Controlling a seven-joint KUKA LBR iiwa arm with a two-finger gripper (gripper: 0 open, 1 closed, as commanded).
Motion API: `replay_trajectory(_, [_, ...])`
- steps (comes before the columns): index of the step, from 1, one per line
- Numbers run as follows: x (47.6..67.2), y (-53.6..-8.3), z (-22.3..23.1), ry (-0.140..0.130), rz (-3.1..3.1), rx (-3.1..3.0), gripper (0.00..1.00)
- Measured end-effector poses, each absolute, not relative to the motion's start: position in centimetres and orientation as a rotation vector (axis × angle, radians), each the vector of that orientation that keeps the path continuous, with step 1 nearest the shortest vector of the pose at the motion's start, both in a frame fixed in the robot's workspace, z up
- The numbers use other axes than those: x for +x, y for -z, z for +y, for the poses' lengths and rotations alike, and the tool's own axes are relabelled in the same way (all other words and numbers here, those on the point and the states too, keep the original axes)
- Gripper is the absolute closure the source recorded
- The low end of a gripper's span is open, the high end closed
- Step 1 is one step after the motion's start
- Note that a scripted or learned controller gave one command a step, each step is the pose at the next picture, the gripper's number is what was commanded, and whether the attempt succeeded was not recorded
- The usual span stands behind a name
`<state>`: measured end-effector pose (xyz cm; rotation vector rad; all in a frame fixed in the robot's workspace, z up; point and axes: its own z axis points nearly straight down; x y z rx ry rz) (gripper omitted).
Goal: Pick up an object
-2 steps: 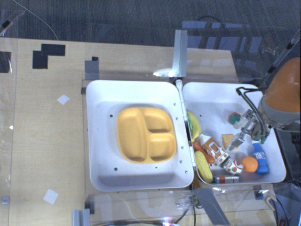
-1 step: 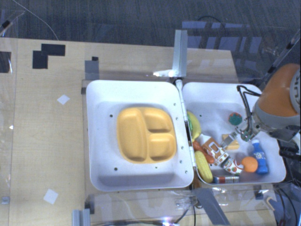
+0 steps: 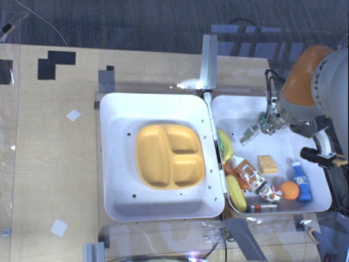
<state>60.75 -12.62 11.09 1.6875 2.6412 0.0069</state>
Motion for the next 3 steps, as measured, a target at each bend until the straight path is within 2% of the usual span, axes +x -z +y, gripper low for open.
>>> replay_trajectory(1, [61.4,-8.8,-18.4,-0.002,2.701,1.584,0.00])
replay_trajectory(2, [58.1,-8.9,-15.4,-0.006,2.612,1.728,0.00])
replay_trajectory(3, [58.8,-8.8,-18.6,-0.005,2.605,1.739,0.00])
